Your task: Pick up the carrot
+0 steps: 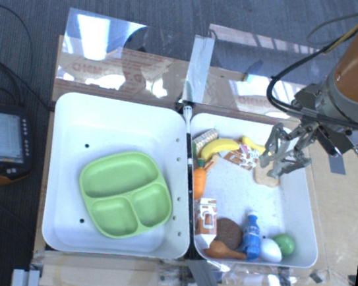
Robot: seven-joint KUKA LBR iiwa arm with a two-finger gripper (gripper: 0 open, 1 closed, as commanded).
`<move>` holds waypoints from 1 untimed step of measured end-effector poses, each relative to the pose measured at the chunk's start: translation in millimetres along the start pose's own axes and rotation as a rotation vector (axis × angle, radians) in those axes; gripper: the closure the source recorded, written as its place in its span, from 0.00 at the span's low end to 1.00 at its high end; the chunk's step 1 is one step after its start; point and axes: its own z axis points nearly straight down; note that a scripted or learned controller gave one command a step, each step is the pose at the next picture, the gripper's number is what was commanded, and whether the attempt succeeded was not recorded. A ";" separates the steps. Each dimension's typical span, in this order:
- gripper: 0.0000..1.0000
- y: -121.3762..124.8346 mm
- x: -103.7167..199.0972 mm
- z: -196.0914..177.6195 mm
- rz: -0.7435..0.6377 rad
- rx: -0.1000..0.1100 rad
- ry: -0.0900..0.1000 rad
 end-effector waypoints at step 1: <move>1.00 -12.2 2.3 141.3 0.239 -0.013 0.017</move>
